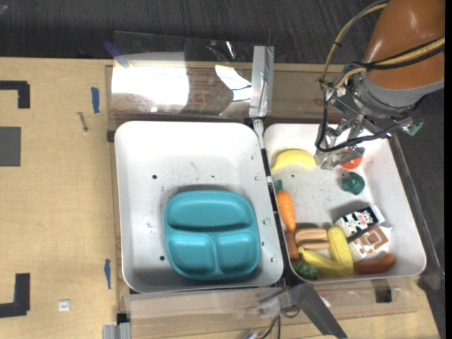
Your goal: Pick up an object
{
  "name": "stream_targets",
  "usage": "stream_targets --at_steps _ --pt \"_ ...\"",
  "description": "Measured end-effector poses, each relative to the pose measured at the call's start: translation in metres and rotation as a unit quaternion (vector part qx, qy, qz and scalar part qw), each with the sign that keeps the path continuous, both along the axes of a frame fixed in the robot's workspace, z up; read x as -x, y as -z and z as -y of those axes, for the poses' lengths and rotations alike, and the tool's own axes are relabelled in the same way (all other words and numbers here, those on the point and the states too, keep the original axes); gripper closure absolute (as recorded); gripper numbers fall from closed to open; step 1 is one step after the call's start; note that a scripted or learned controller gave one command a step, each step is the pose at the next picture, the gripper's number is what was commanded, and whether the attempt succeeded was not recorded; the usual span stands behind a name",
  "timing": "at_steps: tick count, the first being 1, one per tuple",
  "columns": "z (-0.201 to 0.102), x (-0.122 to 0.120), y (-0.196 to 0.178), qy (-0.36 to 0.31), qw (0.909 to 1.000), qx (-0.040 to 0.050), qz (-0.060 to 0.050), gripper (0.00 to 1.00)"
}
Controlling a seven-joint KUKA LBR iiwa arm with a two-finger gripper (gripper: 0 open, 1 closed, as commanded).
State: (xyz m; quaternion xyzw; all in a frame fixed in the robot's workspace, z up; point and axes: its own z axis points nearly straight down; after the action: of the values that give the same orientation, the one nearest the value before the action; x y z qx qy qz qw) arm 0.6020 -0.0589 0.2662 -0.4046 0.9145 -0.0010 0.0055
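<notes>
My gripper hangs low over the back of the right bin, under the orange wrist band. A small red-orange object lies right beside its tip, partly hidden by it; I cannot see whether they touch. A yellow lemon-like fruit sits just left of the gripper. A small dark teal object lies just in front of it.
The right bin's front holds a carrot, a hot dog, corn, a banana, a sausage and two small boxes. A teal divided plate lies in the left bin.
</notes>
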Motion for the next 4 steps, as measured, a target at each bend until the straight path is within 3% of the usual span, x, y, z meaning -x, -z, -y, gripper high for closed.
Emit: stream_targets --at_steps 1,2,3,4 --pt "0.015 -0.047 -0.019 -0.114 0.9935 0.0009 0.000 1.00" --pt "-0.014 -0.066 -0.017 -0.138 0.9905 0.0003 0.000 1.00" --pt "-0.001 -0.067 -0.055 -0.155 0.9879 0.0019 0.002 1.00" --pt "0.024 -0.066 -0.038 -0.228 0.9736 0.0014 -0.002 1.00"
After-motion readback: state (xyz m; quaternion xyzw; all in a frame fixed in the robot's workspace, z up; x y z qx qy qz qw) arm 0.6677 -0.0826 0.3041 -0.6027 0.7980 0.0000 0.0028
